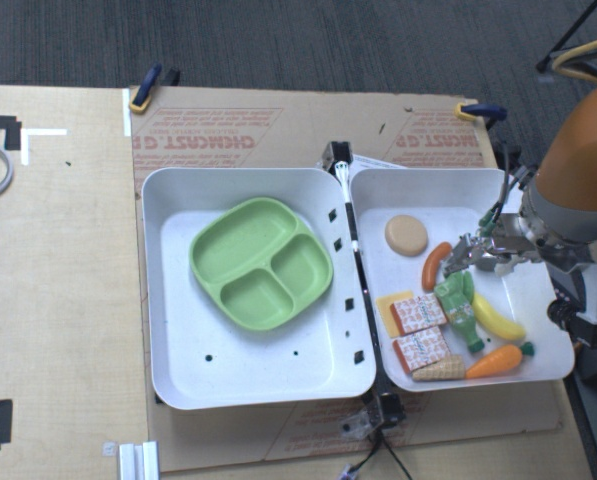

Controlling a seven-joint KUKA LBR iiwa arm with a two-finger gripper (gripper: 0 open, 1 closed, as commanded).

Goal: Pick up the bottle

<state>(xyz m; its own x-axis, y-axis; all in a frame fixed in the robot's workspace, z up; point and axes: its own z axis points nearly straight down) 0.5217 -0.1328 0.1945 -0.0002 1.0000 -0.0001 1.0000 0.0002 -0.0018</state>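
Note:
A small green bottle [461,308] lies on its side in the right bin [378,203], neck pointing toward the front, between the cracker packs and the banana. My gripper [470,255] hangs just above and behind the bottle's fat end, beside the red sausage [435,265]. Nothing shows between its fingers.
The right bin also holds a round tan bun [407,235], a yellow banana [498,318], a carrot [495,361], two red-and-white cracker packs [419,314], a cheese slice and a cone. A green divided plate [262,262] lies in the left bin [168,298].

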